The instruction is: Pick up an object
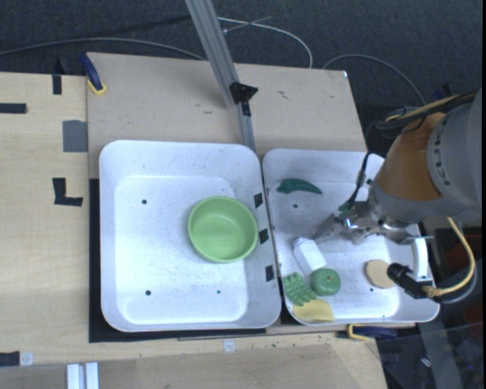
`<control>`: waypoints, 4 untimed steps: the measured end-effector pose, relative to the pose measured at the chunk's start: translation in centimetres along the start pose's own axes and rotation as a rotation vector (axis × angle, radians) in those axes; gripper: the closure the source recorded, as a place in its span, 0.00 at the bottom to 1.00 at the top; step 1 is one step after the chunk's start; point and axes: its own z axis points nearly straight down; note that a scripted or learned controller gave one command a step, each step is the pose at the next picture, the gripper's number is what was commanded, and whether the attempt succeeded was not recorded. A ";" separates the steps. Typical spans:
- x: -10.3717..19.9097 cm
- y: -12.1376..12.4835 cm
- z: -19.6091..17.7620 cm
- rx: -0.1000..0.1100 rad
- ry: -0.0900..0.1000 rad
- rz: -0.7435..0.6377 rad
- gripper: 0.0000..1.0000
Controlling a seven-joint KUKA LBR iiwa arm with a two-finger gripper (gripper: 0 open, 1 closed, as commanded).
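We read no brand, label or writing on anything. Right bin (352, 162) holds candidate objects: white cylinder (310, 256) lying tilted near bin's middle; round green lid-like piece (325, 281) just below it; ridged green piece (296, 288) beside that, at bin's left wall; yellow piece (317, 310) at front edge; dark green leaf-shaped item (297, 187) near back; tan disc (377, 273) toward right. Green bowl (222, 228) sits upright in left bin (130, 177). Gripper (334, 227) over right bin, near white cylinder, nothing seen between fingers; we cannot tell whether they stand apart or together.
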 end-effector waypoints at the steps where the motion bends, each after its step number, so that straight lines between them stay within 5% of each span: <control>1: 0.1 0.0 -1.1 0.001 0.002 0.000 1.00; 4: -1.0 -0.5 -16.0 -0.006 0.000 0.000 1.00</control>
